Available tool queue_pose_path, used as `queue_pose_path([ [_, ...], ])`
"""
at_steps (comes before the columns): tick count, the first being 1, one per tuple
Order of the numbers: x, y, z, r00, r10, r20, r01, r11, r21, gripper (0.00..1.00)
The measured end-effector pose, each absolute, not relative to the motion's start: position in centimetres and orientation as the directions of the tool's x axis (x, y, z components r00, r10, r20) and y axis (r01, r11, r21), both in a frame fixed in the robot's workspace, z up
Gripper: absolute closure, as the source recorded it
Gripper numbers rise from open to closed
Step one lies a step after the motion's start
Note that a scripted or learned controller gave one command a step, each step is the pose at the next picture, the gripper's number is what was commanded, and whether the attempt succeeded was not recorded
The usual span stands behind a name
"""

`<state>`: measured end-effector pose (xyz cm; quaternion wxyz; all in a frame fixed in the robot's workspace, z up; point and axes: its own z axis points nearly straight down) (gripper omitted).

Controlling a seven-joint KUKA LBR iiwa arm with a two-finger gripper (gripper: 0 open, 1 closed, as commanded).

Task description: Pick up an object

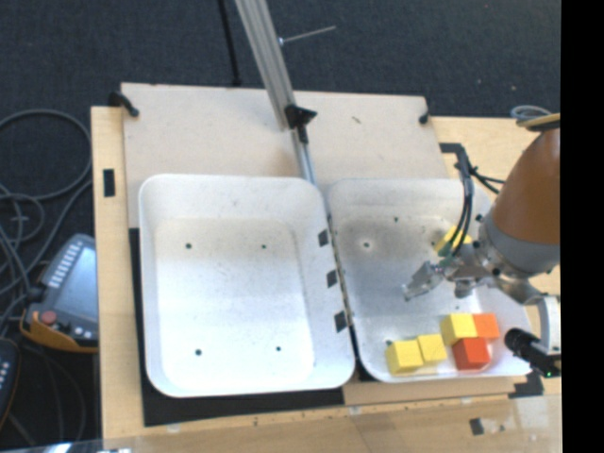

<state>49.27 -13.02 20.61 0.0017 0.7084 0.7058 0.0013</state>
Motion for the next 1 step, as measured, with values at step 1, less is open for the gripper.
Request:
queue_pose_path([
  [1,53.95,-19.21,32.65,0.001,1.000,-0.006,1.000,-0.001,0.011,0.00],
])
